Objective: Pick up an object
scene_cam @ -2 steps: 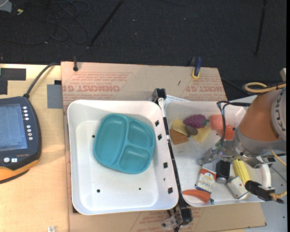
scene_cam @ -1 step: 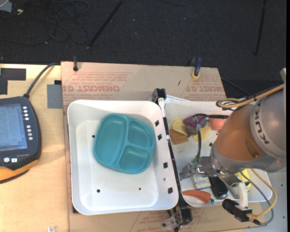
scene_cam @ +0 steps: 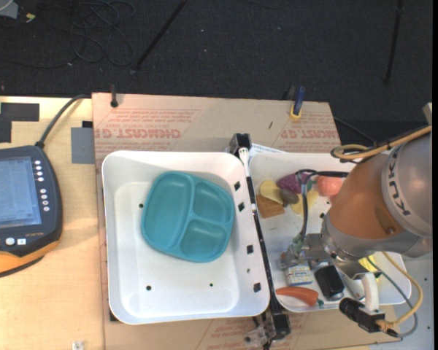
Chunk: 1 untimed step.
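The end effector point(scene_cam: 298, 257) hangs low in the right bin point(scene_cam: 272, 233), just above a small labelled box point(scene_cam: 298, 275) near the bin's front edge; whether it is open or closed I cannot tell. Nothing appears lifted, so the pick looks not yet made. An orange piece point(scene_cam: 298, 295) lies beside the box, and a teal plate point(scene_cam: 190, 216) sits in the left bin point(scene_cam: 124, 268).

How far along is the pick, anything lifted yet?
Done: the gripper is down in the right bin, beside a small labelled item. In hand: I see nothing lifted; that item, the orange piece and the purple one all lie in the bin. Left: close on one and lift it.
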### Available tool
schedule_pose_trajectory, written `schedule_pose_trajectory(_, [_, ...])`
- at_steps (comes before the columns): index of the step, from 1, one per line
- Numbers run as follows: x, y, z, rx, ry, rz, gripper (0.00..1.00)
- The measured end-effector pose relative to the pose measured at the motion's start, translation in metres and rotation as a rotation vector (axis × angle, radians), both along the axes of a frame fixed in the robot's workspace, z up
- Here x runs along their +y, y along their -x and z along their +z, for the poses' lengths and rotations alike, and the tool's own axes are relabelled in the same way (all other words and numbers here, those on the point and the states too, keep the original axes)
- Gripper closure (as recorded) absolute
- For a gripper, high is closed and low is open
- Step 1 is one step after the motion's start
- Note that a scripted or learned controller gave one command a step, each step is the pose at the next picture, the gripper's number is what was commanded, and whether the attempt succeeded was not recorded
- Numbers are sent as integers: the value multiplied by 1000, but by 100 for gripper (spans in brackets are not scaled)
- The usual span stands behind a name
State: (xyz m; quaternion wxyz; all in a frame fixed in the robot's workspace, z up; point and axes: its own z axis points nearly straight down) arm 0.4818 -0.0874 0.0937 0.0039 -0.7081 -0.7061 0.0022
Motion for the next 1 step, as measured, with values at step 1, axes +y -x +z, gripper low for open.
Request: schedule_pose_trajectory(1, [72,-29,96,-10,-1,11,100])
